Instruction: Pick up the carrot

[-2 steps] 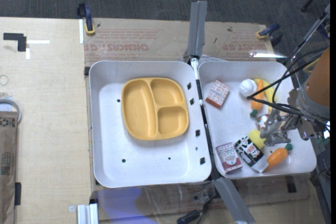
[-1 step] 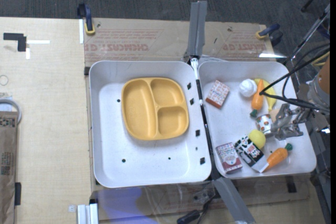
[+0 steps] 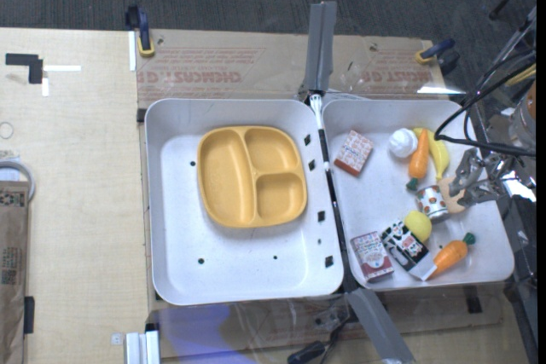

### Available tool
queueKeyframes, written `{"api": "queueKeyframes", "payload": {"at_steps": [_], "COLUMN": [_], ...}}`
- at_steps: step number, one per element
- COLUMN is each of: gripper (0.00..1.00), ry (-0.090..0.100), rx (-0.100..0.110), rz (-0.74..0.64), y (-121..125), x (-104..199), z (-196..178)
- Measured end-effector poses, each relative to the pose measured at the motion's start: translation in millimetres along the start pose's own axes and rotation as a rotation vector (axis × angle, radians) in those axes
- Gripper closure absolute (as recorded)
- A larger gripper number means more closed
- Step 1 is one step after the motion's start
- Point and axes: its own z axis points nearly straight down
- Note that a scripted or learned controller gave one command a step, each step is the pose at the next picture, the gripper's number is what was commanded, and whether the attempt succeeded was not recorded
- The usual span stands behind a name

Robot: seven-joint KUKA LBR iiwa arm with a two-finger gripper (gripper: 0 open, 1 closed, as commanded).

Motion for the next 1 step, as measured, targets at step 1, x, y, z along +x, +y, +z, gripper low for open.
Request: {"api": "queueKeyframes", "payload": {"at_steps": [1], "gripper": [1.0], "ry": [0.001], "rx": [-0.001], "rz": [-0.151], "y": [10.8], "x": [26.9], "z": [3.0]}}
